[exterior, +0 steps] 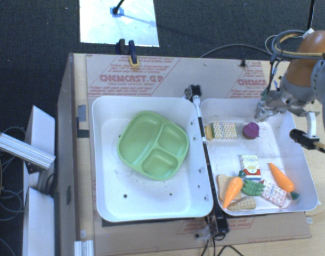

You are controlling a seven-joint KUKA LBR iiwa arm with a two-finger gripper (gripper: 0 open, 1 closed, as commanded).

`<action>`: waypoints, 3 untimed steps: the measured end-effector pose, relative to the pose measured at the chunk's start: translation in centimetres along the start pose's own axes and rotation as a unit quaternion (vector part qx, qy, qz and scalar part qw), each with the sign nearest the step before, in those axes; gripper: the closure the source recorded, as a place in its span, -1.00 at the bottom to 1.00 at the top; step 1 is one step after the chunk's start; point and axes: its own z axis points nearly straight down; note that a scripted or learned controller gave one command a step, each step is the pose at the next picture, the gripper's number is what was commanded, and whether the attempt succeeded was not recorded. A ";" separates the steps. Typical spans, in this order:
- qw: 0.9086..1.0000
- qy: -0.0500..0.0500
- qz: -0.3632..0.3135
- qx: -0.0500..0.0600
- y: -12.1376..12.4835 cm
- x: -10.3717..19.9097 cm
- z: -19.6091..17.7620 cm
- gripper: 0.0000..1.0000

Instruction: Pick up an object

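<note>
Your gripper [262,112] hung at the right bin's [306,167] far edge; I couldn't tell its state.
The purple ball [251,130] lay just beside it, untouched. You had two carrots [233,190], one green tray [154,145] in the left bin [112,196].

Dark carpet floor [34,36] surrounds the bench [152,71]; a pale square sheet [117,15] lies beyond its far edge, white framing [24,148] at its left side
</note>
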 end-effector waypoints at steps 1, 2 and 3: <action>1.000 0.000 0.000 0.000 0.0 0.0 0.0 -1.00; 1.000 0.001 0.001 0.003 -0.2 1.7 1.3 -1.00; 1.000 0.000 0.000 0.001 -0.1 1.7 0.1 1.00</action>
